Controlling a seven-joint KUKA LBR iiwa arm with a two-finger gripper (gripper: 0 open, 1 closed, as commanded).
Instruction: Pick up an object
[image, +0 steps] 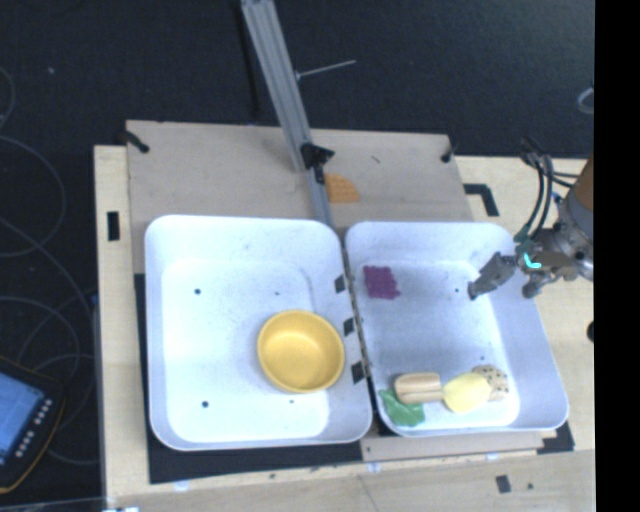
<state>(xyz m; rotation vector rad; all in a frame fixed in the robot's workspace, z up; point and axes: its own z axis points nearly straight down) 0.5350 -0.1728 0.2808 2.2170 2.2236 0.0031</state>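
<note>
From the overhead camera, the arm is mostly cut off at the right edge; just its wrist, some looped cables and the gripper reach in over the upper right rim of the right bin. Two dark fingers show, spread apart, with nothing between them. They hang above bare white floor, well apart from every object.

Along the right bin's near wall lies a crowded cluster, hard to separate: a tan, rounded block like wood, a smooth yellow lump touching its right end, a pale speckled piece half hidden behind the lump, and a green scrap tucked partly under the block (its shape can't be made out). A flat, matte purple square lies alone near the far left of that bin.

The left bin holds a glossy yellow bowl, round and upright, close to the divider. Both bins look like thin moulded plastic with rounded corners.
</note>
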